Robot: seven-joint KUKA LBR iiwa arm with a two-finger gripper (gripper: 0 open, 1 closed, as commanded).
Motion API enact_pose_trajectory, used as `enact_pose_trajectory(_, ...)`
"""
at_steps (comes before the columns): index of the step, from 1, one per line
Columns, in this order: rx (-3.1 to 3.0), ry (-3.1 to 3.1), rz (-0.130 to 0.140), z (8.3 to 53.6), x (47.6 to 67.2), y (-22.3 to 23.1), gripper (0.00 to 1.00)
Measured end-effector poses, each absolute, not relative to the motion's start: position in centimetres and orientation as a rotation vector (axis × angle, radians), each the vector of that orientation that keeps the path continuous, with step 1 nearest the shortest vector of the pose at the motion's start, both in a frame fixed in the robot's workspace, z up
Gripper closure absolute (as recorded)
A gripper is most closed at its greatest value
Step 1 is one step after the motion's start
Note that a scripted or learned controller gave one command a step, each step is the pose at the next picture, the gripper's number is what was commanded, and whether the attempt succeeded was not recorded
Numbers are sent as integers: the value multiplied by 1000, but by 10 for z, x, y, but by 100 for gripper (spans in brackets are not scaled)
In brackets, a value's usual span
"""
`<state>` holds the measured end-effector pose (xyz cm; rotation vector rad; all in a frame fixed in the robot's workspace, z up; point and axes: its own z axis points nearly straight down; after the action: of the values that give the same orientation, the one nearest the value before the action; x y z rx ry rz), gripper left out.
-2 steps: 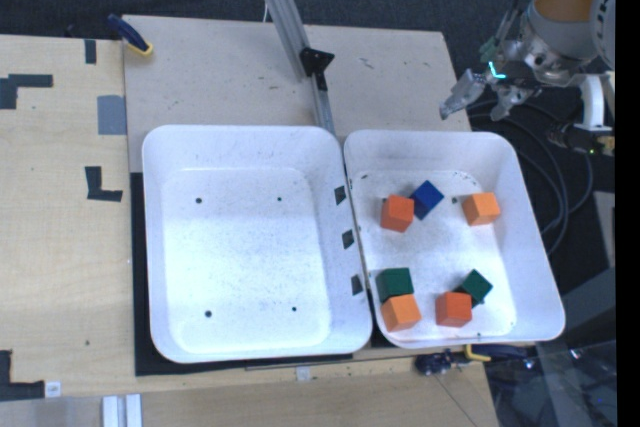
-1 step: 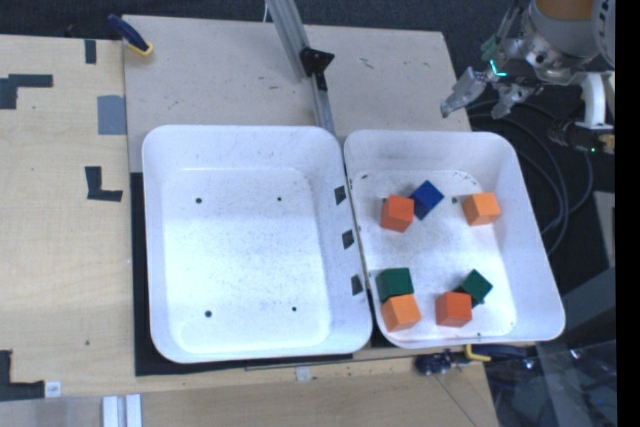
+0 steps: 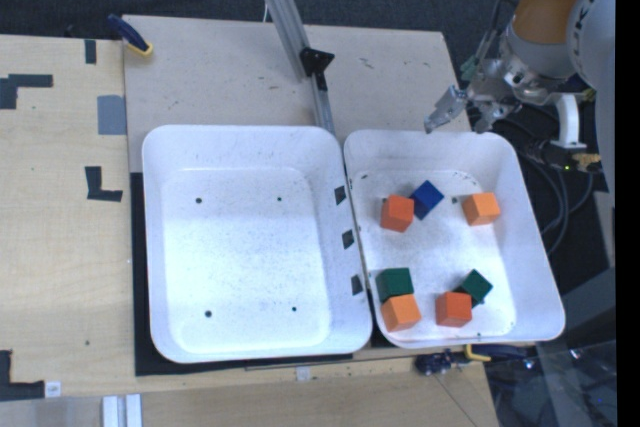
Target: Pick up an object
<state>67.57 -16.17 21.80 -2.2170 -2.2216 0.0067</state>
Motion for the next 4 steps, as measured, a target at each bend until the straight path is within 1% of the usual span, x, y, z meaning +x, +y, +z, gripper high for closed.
enact_pose_trajectory(1,-2217,-2219,9,163,670,-171,0)
enact_pose_trajectory(2,-2217,-2221,7,119,667,-168,0)
enact_pose_trajectory(3,-2217,-2226,3,132,668,-167,100)
enact_pose_trajectory(4,-2222,-2225,-3,176,668,-170,100)
